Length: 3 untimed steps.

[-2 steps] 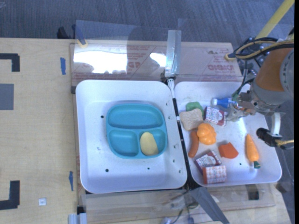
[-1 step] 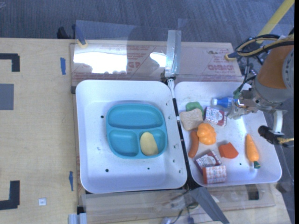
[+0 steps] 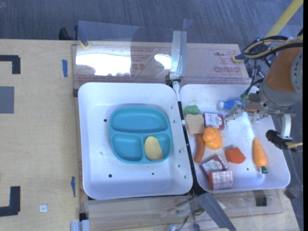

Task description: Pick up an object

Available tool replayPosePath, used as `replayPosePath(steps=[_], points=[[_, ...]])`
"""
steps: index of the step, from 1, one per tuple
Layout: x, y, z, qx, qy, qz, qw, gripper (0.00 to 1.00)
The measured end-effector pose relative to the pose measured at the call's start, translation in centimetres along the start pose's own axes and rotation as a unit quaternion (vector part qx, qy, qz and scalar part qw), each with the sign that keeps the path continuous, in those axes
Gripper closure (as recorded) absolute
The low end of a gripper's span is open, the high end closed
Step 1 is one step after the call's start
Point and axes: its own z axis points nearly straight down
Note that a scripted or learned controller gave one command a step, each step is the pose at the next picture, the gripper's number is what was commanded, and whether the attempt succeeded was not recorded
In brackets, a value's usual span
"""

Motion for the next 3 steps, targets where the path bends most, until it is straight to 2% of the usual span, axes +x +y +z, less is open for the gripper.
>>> replayPosePath(steps=[1, 2, 3], points=[[-0.9, -6.2, 1.2, 0.005, 0.002, -0.017, 0.9998, 0.00], [-2.4, -12.1, 1.0, 0.003, 0.006, -0.056, 0.9984, 0.00], [-2.7, -11.9, 0.0, 0.000, 0.003, -0.055, 0.9985, 1.00]])
